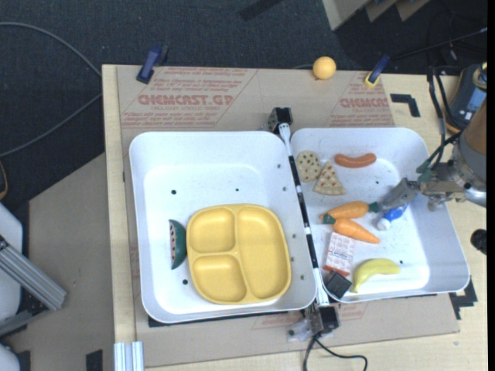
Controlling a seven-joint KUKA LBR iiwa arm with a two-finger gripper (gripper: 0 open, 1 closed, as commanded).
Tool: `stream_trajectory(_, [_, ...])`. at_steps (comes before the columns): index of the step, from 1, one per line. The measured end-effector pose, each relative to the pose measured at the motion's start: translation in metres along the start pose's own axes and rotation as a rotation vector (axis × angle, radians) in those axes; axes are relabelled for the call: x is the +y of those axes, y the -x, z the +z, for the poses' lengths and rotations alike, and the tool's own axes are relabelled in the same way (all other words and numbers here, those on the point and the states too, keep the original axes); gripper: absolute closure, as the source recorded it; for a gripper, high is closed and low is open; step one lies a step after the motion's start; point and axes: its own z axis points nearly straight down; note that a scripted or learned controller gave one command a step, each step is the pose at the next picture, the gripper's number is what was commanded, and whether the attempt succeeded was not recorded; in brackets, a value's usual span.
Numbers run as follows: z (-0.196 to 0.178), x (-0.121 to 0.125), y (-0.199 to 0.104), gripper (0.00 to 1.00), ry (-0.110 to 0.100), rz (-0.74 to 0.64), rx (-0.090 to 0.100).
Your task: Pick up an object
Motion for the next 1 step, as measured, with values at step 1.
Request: stream_trajectory(1, [0.1220, 0.0180, -0.0461, 0.00, 0.006, -0.001, 0.001])
